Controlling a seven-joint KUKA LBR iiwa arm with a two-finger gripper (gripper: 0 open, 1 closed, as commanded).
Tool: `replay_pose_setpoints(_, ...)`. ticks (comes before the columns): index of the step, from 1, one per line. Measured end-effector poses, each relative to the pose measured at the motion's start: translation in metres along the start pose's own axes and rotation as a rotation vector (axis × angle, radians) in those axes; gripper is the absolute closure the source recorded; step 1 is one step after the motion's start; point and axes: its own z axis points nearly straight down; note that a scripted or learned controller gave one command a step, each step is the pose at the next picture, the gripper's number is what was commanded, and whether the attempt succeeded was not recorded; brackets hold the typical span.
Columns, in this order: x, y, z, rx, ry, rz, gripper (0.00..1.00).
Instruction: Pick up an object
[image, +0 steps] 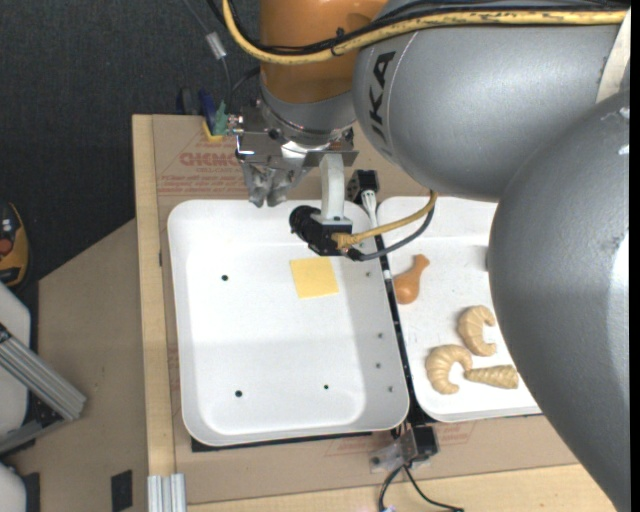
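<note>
A flat yellow cheese slice (315, 278) lies in the back half of the left bin (200, 330). My gripper (265, 190) hangs over the left bin's back rim, up and to the left of the slice and apart from it. Nothing shows in its grasp. In the right bin (450, 225) an orange-brown drumstick (409, 280) rests near the divider. Two tan croissants (478, 330) (448, 367) and a small ridged horn-shaped pastry (492, 376) lie toward the front of it.
The big grey arm covers the right bin's far and right parts. A brown board (160, 200) lies under both bins, with black cloth beyond its back edge. A metal rail (40, 380) sits at the left.
</note>
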Motion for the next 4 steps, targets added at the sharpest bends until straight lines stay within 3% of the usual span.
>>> replay_pose_setpoints(1,-0.001,-0.002,-0.203,-0.032,0.009,-0.002,1.00)
replay_pose_setpoints(2,-0.001,-0.038,-0.046,0.007,-0.004,0.001,1.00)
replay_pose_setpoints(3,0.000,-0.084,-0.014,-0.001,0.000,-0.001,1.00)
replay_pose_setpoints(4,-0.001,-0.087,-0.187,-0.030,0.011,-0.002,1.00)
